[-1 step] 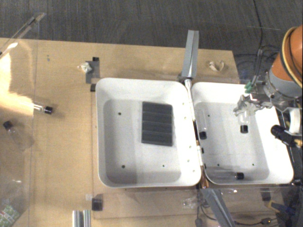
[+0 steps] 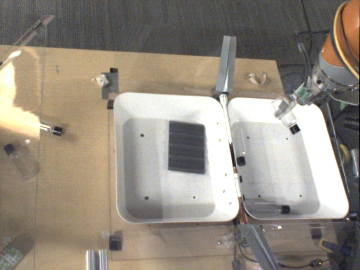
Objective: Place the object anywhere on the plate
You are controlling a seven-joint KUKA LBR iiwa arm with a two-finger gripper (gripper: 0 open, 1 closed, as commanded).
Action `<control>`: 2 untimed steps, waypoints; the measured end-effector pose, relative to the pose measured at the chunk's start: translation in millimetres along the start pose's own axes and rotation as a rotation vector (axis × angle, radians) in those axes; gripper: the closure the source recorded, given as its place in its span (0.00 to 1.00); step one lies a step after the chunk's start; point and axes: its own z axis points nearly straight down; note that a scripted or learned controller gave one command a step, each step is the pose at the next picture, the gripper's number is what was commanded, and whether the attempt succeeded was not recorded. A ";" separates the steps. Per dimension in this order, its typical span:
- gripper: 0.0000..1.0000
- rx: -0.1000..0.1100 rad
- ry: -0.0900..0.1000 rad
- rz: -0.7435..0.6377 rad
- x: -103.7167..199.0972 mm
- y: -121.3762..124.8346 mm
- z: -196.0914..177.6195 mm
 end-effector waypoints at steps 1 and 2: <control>1.00 -0.003 -0.001 -0.262 30.0 70.7 -25.6; 1.00 -0.003 0.001 -0.554 97.5 92.0 -2.1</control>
